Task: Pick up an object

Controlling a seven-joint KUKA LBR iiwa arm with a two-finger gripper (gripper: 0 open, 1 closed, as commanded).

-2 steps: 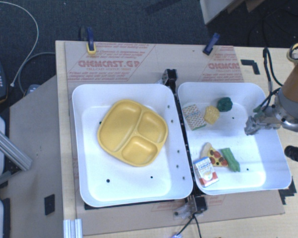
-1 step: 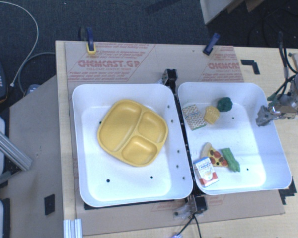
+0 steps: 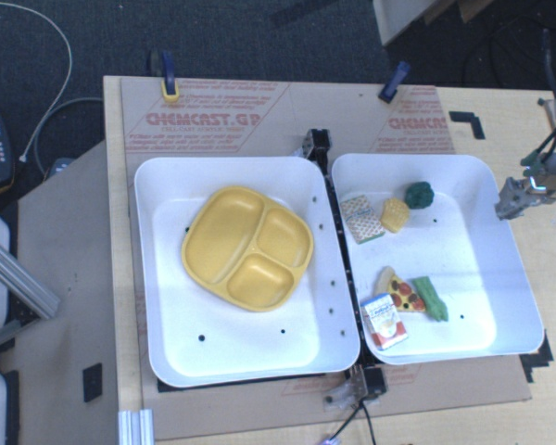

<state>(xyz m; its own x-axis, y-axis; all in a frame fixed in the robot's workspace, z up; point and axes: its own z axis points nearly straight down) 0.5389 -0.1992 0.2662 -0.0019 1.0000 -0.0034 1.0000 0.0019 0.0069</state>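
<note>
Gripper (image 3: 528, 191) at right edge, outside right bin (image 3: 500, 248) — finger state: cannot tell. Risk: toys clustered lower centre — pizza slice (image 3: 400, 291) touches carton (image 3: 384, 321), so double-grab or slip.

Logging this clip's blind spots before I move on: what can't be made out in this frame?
- End effector: cut off by the right edge, blurred; its state can't be read.
- Carton: print too small to read.
- Packet: pattern too small to identify.
- Green lump: too small to say what it is.
- Bench: lettering partly covered by the bins.
</note>
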